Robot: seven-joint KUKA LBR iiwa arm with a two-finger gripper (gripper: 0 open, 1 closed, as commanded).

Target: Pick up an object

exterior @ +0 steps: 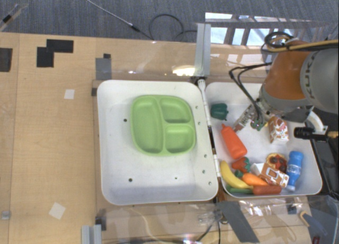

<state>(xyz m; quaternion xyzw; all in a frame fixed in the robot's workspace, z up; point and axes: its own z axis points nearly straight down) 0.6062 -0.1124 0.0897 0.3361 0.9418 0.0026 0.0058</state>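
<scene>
My gripper (251,119) hangs low over the right bin (317,184), near its middle, below the grey and orange wrist. It hovers just up and right of an orange bottle (233,141) and right of a dark green toy (219,111). A white and red snack packet (278,130) lies just right of it. Along the bin's front lie a banana (233,177), a carrot (255,180), a small red fruit (241,163), a small printed box (271,174) and a blue bottle (294,166). I see nothing held in the gripper.
The left bin (114,184) holds a green divided plate (163,124). A metal divider post (202,52) stands behind the two bins. Black cables (241,81) loop off the arm over the right bin's back edge.
</scene>
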